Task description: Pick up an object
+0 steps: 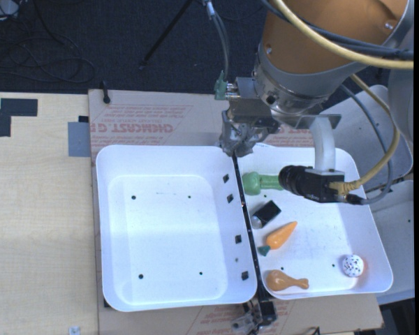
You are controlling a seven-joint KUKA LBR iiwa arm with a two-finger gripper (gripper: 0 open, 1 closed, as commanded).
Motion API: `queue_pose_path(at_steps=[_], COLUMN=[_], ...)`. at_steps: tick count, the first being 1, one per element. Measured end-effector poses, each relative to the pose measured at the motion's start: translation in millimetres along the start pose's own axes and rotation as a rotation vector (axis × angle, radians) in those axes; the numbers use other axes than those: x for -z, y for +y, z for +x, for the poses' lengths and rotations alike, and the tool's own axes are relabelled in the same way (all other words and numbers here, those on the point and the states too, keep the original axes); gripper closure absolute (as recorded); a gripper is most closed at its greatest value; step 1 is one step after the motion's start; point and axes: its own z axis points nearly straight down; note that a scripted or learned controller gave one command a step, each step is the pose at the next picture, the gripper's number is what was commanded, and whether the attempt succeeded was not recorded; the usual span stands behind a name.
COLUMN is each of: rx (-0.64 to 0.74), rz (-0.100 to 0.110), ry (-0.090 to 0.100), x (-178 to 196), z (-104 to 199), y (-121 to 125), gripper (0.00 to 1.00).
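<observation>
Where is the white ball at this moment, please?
In the camera view, the white ball lies in the right bin, near its front right corner, well to the right of the orange pear-shaped toy.

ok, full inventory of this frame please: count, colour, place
white bins: 2, white, side by side on the bench
green toy: 1, green, right bin, upper left, beside the divider
black block: 1, black, right bin, below the green toy
carrot: 1, orange with green end, right bin, centre left
tan gourd shape: 1, tan-orange, right bin, front edge
dotted ball: 1, white with dark dots, right bin, front right corner
cardboard sheet: 1, brown, printed red, under the bins
arm: 1, grey with orange band, above the right bin
gripper: 1, dark, over the back rim where the bins meet
</observation>
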Motion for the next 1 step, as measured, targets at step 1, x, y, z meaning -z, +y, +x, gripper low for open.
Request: queue_pose_path(at_steps=[1], rx=[0.008], rz=[-0.012], ry=[0.006], x=[76.8], z=[84.9], y=[20.9], gripper=[1.00])
